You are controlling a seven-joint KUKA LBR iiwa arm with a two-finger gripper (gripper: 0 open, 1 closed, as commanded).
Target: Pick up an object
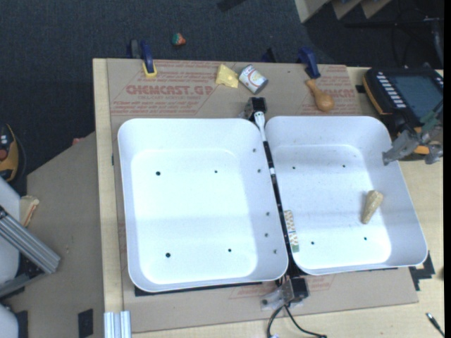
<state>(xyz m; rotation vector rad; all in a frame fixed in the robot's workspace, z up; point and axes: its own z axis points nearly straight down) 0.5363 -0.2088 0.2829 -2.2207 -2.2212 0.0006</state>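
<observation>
A small tan, oblong object (371, 206) lies in the right bin (331, 259), close to its right wall. The gripper (399, 149) shows as a grey tip at the right bin's upper right rim, with the orange band just behind it. It is above and to the right of the tan object and apart from it. Nothing is visible held at the tip.
The left bin (141, 189) sits beside the right one. On the board behind the bins lie a yellow piece (227, 77), a small white box (253, 79), a wooden piece (321, 97) and a black pen (257, 109). Blue clamps (147, 56) hold the board. A dark pendant (407, 90) sits at the far right.
</observation>
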